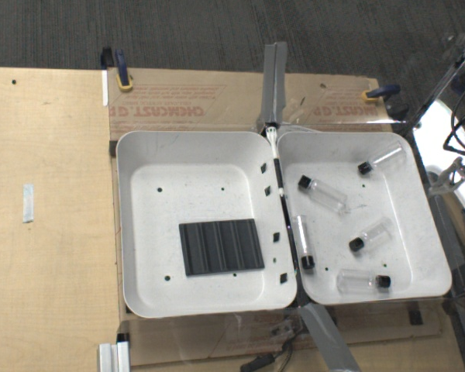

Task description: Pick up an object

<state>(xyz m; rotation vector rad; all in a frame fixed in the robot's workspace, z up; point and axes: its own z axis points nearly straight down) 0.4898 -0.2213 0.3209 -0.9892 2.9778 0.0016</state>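
Camera view: left bin (139, 157) holds a dark ribbed tray (221, 246). Right bin (418, 208) holds five clear vials with black caps, well apart. Gripper state cannot be determined. Recommended target: central vial (370, 236), approached across its length.

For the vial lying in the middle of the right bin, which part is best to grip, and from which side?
Grip the vial at mid-body, coming from above, fingers closing across its narrow width. It lies flat and tilted, black cap at lower left, with free floor around it in the right bin.
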